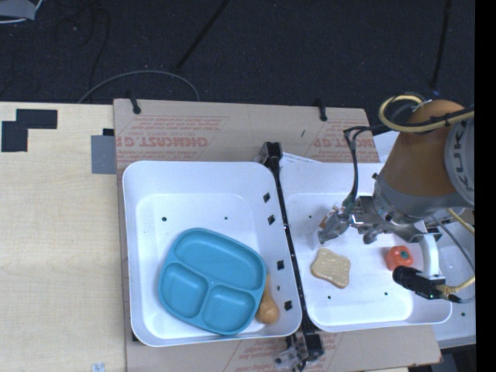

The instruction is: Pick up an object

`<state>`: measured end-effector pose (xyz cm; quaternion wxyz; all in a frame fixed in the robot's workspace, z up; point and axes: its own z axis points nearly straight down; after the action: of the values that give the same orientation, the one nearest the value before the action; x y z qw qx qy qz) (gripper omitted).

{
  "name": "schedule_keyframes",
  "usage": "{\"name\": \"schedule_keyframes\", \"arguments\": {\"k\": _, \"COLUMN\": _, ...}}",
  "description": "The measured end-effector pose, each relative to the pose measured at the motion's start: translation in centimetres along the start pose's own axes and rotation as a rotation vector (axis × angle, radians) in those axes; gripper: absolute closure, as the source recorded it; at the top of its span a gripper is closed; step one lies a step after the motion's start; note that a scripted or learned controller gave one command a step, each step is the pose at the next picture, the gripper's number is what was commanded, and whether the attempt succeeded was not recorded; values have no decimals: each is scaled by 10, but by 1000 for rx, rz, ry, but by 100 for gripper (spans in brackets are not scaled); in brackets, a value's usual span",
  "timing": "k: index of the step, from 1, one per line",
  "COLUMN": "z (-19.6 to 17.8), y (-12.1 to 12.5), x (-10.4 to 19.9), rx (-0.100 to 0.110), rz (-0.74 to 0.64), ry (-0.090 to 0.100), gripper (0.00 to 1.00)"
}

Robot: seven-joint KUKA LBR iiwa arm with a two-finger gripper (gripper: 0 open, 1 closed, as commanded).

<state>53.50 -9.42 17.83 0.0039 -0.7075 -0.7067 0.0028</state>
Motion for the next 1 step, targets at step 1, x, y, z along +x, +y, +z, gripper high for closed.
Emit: {"name": "schedule_keyframes", "arguments": {"k": 1, "z": 44, "y": 0, "x": 1, "rx": -1, "rz": -1, "ry": 0, "gripper": 0}}
